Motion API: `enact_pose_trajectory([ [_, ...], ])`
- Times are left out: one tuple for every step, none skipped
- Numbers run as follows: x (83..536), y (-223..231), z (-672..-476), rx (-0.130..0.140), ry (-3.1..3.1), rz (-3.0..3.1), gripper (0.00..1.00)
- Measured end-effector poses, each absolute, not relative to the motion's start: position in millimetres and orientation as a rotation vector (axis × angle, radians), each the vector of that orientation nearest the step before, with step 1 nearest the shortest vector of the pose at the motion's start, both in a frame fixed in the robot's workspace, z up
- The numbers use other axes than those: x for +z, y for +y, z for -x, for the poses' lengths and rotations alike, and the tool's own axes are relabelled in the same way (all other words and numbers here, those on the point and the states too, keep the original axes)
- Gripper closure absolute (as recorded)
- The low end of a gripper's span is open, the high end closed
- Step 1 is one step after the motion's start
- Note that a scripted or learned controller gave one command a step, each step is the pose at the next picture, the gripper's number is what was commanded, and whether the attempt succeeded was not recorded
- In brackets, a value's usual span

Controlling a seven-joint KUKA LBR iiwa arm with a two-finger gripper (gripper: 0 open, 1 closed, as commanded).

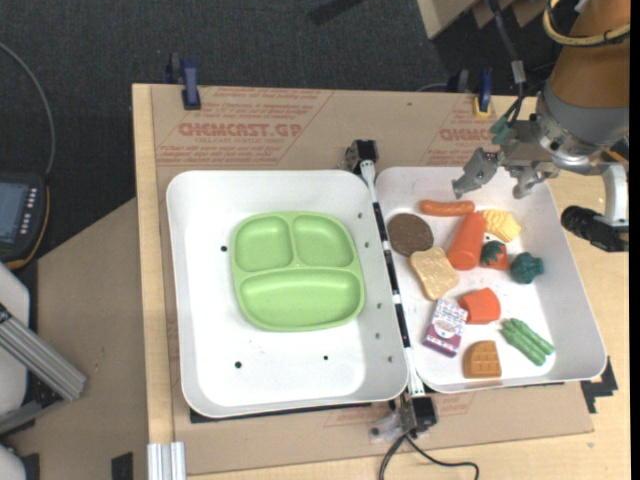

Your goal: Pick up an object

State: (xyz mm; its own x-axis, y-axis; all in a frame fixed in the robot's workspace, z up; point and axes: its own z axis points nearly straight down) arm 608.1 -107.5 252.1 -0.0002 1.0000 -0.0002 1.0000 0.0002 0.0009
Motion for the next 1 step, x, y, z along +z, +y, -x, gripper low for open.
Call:
enact_pose_trajectory([
  [79.0, -136.9, -582.4, -0.001, 2.219, -2.23, 0.0],
])
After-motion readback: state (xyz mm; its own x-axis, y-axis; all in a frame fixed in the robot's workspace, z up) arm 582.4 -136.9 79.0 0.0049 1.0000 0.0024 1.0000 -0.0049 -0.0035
